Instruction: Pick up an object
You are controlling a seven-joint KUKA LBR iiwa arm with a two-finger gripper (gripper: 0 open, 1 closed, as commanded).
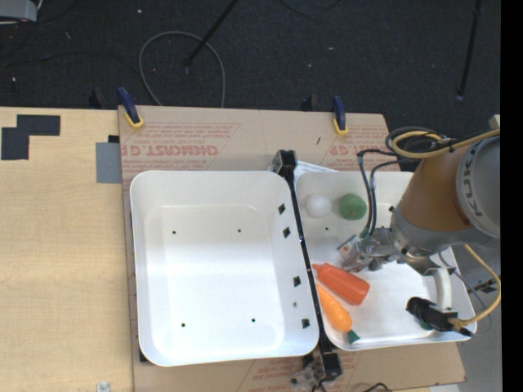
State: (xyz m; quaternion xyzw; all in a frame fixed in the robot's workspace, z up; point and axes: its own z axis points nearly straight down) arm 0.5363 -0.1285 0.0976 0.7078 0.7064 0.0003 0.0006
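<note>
My gripper is down in the right bin, apart or together I cannot tell, just beside the red-orange piece that touches the carrot, with 2 more things near the far wall, a white ball and a green ball.
</note>
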